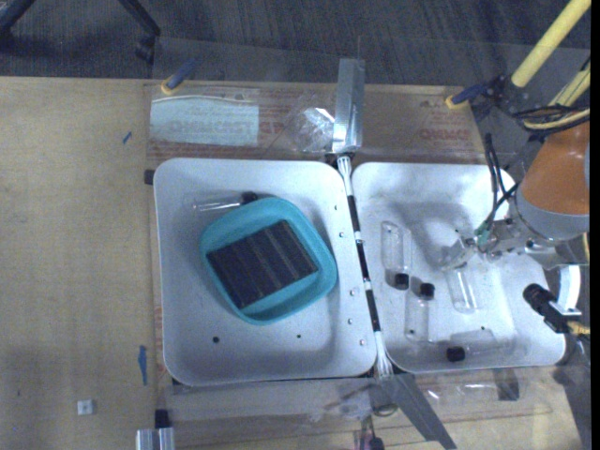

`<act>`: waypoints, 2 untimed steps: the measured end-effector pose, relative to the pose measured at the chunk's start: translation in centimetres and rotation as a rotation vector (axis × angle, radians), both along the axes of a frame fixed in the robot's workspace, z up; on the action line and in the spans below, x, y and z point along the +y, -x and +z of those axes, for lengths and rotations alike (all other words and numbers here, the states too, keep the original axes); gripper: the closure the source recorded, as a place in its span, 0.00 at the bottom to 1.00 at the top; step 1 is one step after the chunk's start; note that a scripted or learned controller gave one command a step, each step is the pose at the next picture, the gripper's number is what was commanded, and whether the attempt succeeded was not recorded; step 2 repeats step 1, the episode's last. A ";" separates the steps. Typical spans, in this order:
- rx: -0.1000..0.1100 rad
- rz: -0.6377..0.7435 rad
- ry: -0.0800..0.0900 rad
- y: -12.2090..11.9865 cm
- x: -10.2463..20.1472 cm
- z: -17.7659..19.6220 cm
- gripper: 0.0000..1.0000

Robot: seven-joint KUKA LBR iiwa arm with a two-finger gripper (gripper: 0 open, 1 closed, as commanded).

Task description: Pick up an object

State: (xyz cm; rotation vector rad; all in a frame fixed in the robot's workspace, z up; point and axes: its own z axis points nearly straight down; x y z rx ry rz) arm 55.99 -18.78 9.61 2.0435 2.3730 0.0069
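Right bin (525,345): several clear vials, long axes mostly running near to far.
Gripper (461,251): over upper vials; jaws' state cannot be told.
Left bin (178,326): teal tray (267,259), tilted.

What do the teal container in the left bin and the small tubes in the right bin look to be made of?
The teal container looks like moulded plastic, matte with rounded corners, and holds a dark ribbed insert. That could be plastic or rubber; the view leaves it open. The tubes look like clear plastic or glass vials: the white bin shows through them, and some carry black caps.
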 end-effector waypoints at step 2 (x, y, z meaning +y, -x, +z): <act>0.000 -0.043 0.000 2.8 2.5 -0.8 0.00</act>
